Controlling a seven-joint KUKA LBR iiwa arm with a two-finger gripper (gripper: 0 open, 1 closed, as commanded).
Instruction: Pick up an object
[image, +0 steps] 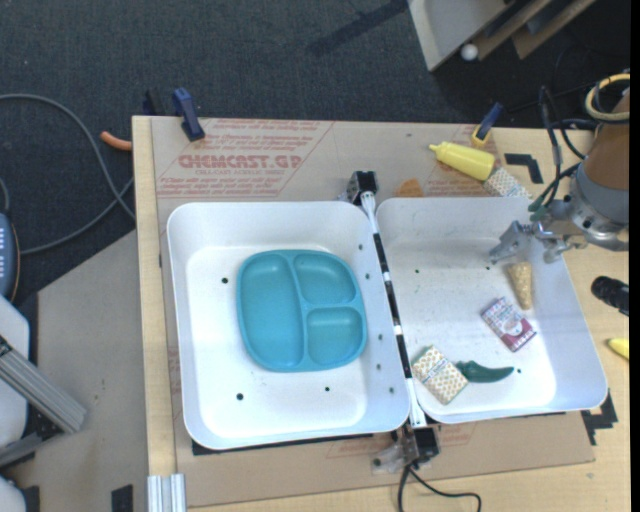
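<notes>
Objects for picking lie in the right bin (590, 345): an ice-cream cone toy (521, 283) just below the gripper (522, 243), a small printed packet (507, 324) near it, and at the front a patterned block (440, 374) touching a green pepper-like toy (487, 372). How far the gripper stands open I cannot tell; nothing shows between its fingers. The left bin (190, 300) holds a teal plate (300, 307) with 3 compartments. Bare floor fills the right bin's left and middle part. A yellow bottle (463, 157) lies on the bench behind. The board (240, 160) reads "CHEMCAST GP".
</notes>
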